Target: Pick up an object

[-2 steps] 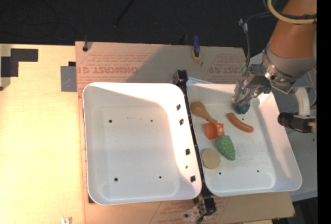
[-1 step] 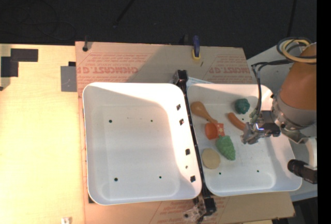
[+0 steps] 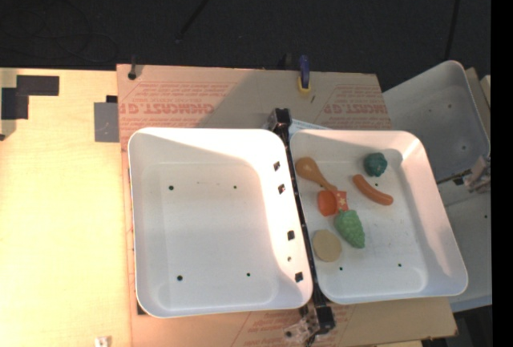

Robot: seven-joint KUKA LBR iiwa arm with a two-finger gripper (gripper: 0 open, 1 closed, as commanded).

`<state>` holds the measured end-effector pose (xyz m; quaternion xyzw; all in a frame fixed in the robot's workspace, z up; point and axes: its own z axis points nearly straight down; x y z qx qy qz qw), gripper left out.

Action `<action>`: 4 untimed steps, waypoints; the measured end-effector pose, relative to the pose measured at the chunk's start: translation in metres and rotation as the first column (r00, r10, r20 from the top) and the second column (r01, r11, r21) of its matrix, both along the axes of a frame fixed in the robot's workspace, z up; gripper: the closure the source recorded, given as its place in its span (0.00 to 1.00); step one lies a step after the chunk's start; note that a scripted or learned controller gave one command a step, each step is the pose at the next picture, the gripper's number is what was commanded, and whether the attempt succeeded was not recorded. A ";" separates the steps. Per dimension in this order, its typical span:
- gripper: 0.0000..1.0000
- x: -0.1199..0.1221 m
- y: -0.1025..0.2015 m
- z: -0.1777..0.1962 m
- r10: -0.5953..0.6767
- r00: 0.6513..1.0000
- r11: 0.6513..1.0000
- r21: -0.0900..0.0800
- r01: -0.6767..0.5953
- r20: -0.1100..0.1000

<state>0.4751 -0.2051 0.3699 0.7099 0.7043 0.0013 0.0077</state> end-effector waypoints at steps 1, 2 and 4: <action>1.00 -0.002 -0.007 -0.149 0.007 1.000 1.000 0.016 -0.007 -0.029; 1.00 0.003 0.025 -0.021 0.012 1.000 1.000 0.006 -0.012 -0.001; 1.00 0.003 0.038 -0.007 0.014 1.000 1.000 0.006 -0.014 0.002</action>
